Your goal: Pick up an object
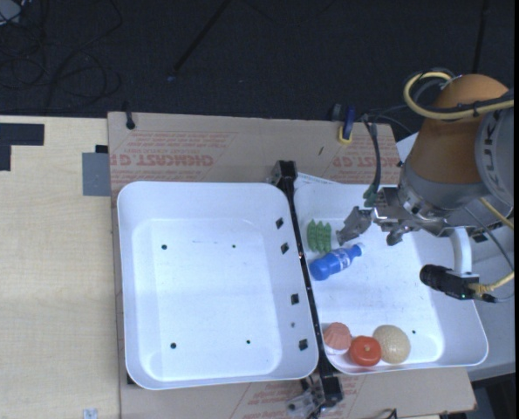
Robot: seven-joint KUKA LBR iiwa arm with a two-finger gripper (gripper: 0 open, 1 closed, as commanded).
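My gripper [375, 228] hangs over the back half of the right bin [455, 321]. Its two dark fingers are spread apart and open, with nothing between them. A blue bottle [333, 262] lies on its side just left of and below the gripper, close to the divider. A green ridged item [319, 234] rests beside the left fingertip, slightly behind the bottle. At the bin's front edge sit a pink piece [336, 334], a red tomato-like ball [365, 350] and a beige round item [392, 343].
The left bin [137, 234] stands alongside, parted from the right one by a black clip strip [296, 260]. A black cable plug [447, 280] hangs over the right bin's right side. Both bins rest on cardboard [207, 151].
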